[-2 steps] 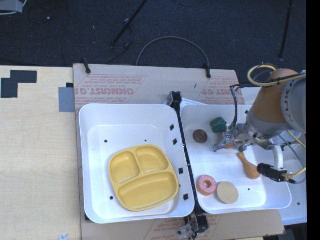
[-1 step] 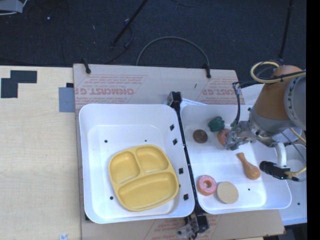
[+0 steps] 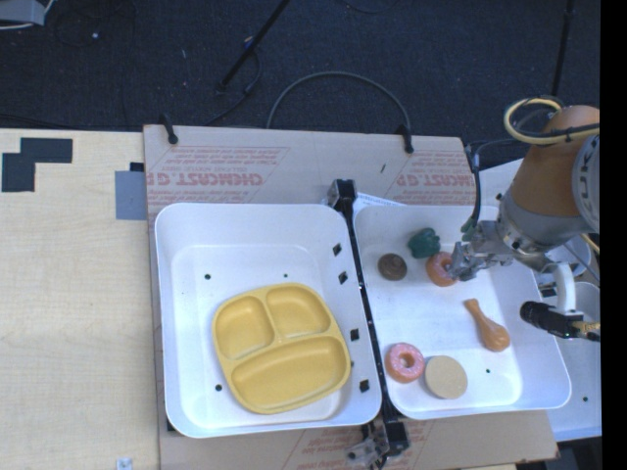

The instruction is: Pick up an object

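Your two-finger gripper [image 3: 458, 262] sits down on the small orange ring [image 3: 441, 269] in the right white bin [image 3: 534, 385]; can't tell the finger state. Green lump [image 3: 424, 243] and brown ball [image 3: 393, 266] crowd beside it. Yellow divided plate [image 3: 281, 347] fills the left bin [image 3: 186, 262], dark carpet [image 3: 294, 47] behind.

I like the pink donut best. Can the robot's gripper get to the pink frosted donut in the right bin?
Probably yes. The pink frosted donut lies flat in the right white bin with nothing on top, though the round tan cookie sits close beside it. The gripper is farther back, by an orange ring.
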Tool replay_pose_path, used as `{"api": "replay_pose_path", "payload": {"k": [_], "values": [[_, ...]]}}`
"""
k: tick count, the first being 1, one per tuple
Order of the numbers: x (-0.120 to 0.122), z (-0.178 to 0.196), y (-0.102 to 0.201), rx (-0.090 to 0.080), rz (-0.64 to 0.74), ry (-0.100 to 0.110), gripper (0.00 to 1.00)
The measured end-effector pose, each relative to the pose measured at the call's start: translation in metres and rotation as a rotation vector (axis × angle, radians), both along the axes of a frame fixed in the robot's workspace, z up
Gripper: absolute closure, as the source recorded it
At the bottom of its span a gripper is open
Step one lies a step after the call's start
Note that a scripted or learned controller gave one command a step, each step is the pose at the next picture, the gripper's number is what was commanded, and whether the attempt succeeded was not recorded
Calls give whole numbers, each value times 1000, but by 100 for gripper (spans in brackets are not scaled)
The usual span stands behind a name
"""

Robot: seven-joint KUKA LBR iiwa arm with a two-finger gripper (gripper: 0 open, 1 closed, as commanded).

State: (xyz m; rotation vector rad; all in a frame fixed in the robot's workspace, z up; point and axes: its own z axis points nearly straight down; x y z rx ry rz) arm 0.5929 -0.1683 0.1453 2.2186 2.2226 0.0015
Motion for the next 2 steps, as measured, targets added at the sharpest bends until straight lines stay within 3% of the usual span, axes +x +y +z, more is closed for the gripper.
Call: {"api": "replay_pose_path", "payload": {"k": [2], "values": [[1, 124, -6, -1, 0, -3, 100]]}}
